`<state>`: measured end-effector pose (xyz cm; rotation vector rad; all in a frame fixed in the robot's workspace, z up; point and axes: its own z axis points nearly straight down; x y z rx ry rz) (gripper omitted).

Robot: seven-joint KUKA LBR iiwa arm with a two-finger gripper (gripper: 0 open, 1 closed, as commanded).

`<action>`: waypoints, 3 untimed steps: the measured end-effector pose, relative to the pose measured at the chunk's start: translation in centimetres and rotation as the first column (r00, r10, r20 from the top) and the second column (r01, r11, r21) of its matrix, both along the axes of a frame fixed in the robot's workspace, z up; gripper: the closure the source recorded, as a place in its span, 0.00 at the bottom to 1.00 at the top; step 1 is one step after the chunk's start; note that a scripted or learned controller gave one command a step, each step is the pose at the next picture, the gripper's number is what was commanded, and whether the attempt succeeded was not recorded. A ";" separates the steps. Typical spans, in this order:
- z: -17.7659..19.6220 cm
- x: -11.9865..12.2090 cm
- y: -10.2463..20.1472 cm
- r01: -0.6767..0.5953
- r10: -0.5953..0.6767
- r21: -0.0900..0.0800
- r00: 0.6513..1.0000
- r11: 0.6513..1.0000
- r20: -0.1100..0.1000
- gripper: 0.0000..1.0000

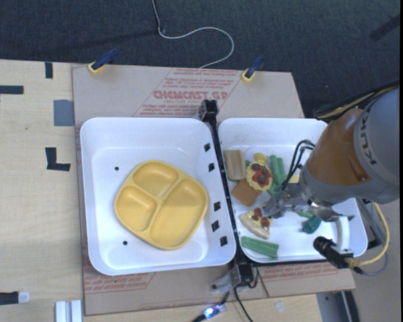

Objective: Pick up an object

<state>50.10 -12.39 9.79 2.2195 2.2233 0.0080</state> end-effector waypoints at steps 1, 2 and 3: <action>6.3 0.1 -0.3 0.000 0.000 -0.005 1.000 1.000 0.000 1.00; 10.6 0.1 -0.8 0.001 -0.001 -0.005 1.000 1.000 -0.001 1.00; 12.7 0.2 -0.7 0.001 -0.001 -0.004 1.000 1.000 -0.003 1.00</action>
